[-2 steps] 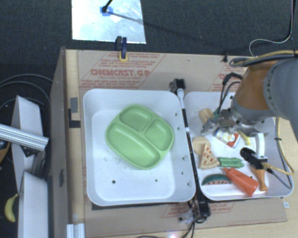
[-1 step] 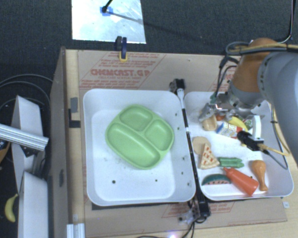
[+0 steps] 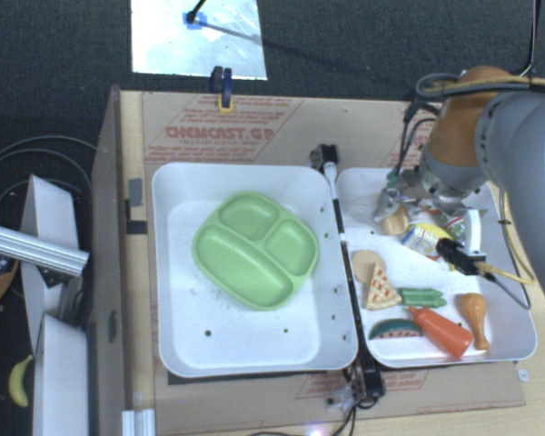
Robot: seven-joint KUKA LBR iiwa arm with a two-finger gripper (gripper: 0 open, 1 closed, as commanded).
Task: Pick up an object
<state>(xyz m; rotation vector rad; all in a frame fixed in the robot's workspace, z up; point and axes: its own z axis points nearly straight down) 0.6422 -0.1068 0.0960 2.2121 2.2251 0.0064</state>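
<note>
My gripper is low in the back of the right bin, under the grey arm with its orange band. A small tan object lies right at its tip; I cannot tell whether it is held. Beside it lies a yellow and white toy. Further forward in this bin are a tan bread piece, a pizza slice, a green pea pod, a watermelon slice, an orange carrot and a chicken drumstick.
The left bin holds a green divided plate. A black rail separates the two bins. A green and white item lies under the arm near the right bin's back wall.
</note>
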